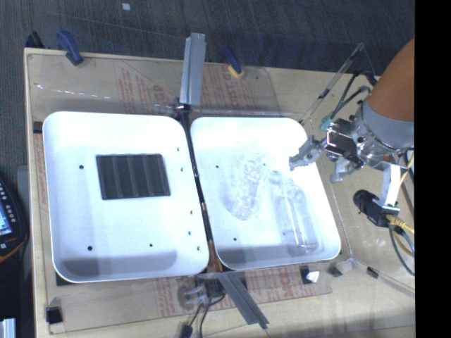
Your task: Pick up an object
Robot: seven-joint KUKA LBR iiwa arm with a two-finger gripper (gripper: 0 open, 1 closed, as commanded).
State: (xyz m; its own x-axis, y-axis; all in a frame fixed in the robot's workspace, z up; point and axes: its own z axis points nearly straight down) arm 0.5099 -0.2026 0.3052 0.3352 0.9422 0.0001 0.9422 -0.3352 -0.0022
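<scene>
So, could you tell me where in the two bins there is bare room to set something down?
In the left bin, bare floor rings the dark grille on all sides. In the right bin, the clear plastic items crowd the middle and right; a strip along its left wall looks free.

Glossy white plastic bins (116,129); clear plastic bottle (296,217); matt wood bench (106,76).

Strong overhead light washes out my 2 white bins (120,259); their floors glare nearly featureless. The clear plastic items (296,220) in the right bin almost vanish in that brightness. Soft shadows gather along the bins' near walls. The dark floor (282,13) beyond looks dim and grainy.
</scene>
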